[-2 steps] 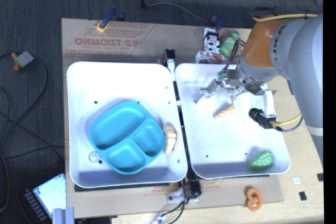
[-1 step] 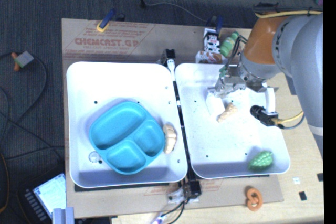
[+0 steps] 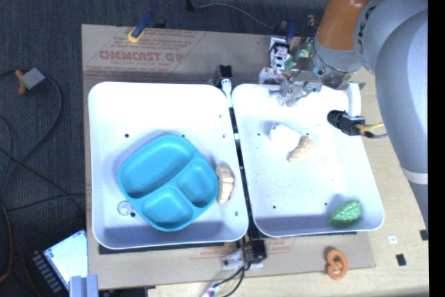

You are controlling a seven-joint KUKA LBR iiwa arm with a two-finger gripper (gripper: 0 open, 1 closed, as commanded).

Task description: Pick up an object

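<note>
My gripper (image 3: 295, 92) hangs over the back edge of the right bin (image 3: 361, 170), under the orange-banded wrist. Below it in that bin lie a small white piece (image 3: 280, 132) and a tan cone-shaped object (image 3: 301, 148), touching each other. They sit a short way in front of the gripper, apart from it. A green bumpy object (image 3: 345, 212) rests in the bin's front right corner. In the left bin (image 3: 104, 149), a blue divided plate (image 3: 167, 181) has a beige curved piece (image 3: 224, 183) lying against its right side.
An orange ring (image 3: 336, 262) lies on the bench in front of the right bin. A black clamp (image 3: 224, 74) sits where the bins meet at the back. The grey arm (image 3: 403, 59) covers the right side. A blue and yellow clip (image 3: 140, 26) lies on the board behind.
</note>
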